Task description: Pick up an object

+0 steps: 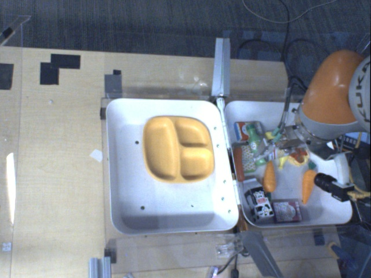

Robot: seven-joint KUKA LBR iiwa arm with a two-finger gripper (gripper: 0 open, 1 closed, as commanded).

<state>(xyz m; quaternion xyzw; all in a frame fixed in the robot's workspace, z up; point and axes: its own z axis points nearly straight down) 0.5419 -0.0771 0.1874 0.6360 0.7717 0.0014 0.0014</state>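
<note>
Two white bins sit side by side on the worktop (pixel 58 155). A yellow divided tray (pixel 177 147) lies in the left bin (pixel 124 213). The right bin (pixel 339 216) holds two carrots (pixel 269 177), packets and a small dark box (pixel 259 203). The gripper (pixel 278 146) hangs low over this clutter; whether its fingers are open or closed, I cannot tell.

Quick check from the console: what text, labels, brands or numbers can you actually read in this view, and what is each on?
"KU": partial black lettering on the arm's white housing, cut off by the frame edge.
Green-and-red packet in the right bin: print too blurred to read.
Dark box: label too small to read.
Dark reddish packet: print unreadable.
Yellow divided tray: no text visible.
</note>
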